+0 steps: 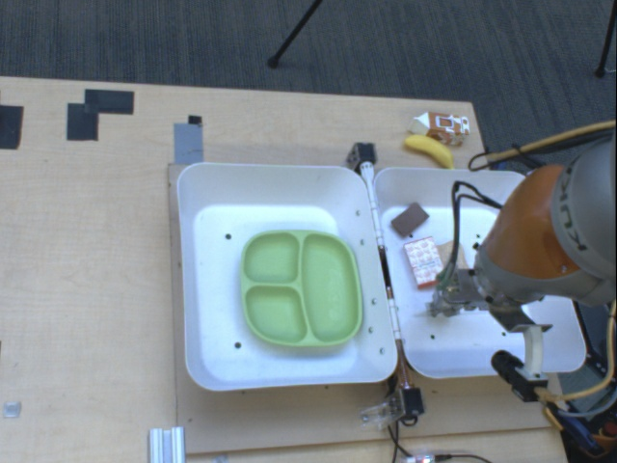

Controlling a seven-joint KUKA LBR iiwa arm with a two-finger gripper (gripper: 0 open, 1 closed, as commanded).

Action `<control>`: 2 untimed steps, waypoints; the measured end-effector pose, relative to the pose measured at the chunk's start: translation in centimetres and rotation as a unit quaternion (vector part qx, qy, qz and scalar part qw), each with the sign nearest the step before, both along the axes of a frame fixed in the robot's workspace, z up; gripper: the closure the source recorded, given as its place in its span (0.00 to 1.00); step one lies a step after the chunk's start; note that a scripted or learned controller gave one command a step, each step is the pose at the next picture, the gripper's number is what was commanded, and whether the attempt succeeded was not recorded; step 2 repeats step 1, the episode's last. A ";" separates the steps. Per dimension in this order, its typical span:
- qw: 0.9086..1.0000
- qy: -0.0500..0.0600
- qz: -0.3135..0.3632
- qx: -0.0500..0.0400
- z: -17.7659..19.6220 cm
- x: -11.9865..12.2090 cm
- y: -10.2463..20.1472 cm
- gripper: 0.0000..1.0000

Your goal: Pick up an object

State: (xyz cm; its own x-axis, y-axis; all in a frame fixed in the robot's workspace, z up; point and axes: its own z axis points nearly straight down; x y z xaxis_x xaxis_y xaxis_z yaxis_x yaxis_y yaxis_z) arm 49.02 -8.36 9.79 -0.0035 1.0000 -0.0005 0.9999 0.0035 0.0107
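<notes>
The wooden bench (87,258) is carrying two white bins. In the right bin (482,355), the gripper (445,297) is hovering beside a patterned packet (422,260); finger state unclear. It should be centring over the packet before closing.

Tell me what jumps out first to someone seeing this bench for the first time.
The pale green divided plate lying in the left white bin catches the eye first. Next comes the grey arm with its orange band, reaching in over the right white bin, its gripper low beside a small red-and-white packet and a brown block. A banana lies on the bench behind the bins.
</notes>
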 end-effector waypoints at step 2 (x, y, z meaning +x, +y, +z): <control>1.000 0.003 0.001 0.001 8.7 1.5 7.3 1.00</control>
